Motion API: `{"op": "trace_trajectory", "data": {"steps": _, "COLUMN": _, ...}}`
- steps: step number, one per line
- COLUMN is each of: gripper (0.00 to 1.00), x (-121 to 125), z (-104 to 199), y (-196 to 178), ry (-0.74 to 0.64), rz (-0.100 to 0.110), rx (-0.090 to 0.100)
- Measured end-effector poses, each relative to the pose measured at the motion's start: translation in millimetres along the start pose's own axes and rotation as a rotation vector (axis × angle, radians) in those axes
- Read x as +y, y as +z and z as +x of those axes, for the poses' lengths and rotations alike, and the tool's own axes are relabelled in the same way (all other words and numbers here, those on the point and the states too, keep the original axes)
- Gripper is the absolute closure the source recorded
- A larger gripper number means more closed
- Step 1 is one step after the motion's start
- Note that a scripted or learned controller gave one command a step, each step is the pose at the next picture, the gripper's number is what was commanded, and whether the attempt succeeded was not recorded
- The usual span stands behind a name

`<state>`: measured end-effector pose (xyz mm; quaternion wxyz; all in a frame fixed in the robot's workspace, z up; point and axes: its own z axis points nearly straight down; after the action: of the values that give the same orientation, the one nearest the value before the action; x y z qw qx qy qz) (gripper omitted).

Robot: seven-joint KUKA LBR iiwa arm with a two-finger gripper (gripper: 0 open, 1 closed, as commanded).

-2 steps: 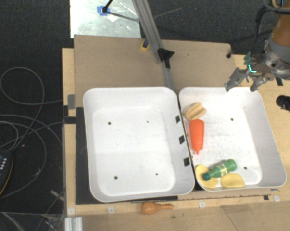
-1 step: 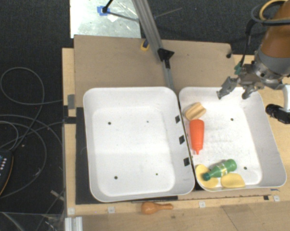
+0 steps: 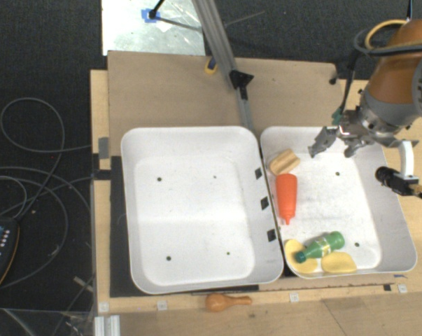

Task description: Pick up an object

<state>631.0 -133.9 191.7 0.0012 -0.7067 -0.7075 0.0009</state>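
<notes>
My pincer [image 3: 334,144], fingers spread wide and holding nothing, hangs over the right bin [image 3: 389,208], near the tan block [image 3: 283,162].

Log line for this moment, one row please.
gripper: open, above right bin, holding nothing | right bin: carrot, green bottle, tan block | pick: not yet

two white bins [image 3: 190,142], five toy foods [image 3: 286,196]

No legible txt, labels or nos. anywhere in view.
</notes>
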Motion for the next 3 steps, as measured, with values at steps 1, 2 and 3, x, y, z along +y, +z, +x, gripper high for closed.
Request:
{"op": "trace_trajectory", "data": {"steps": 1, "gripper": 0.0, "x": -5.9, "z": -5.1, "y": 45.2, "ry": 0.0, "rz": 0.0, "rx": 0.0}}
{"op": "trace_trajectory", "data": {"steps": 2, "gripper": 1.0, "x": -3.8, "z": -5.2, "y": 31.2, "ry": 0.0, "rz": -0.007, "rx": -0.001}}
{"op": "trace_trajectory", "data": {"steps": 3, "gripper": 1.0, "x": -4.7, "z": -3.4, "y": -13.3, "ry": -0.002, "rz": -0.01, "rx": -0.002}}
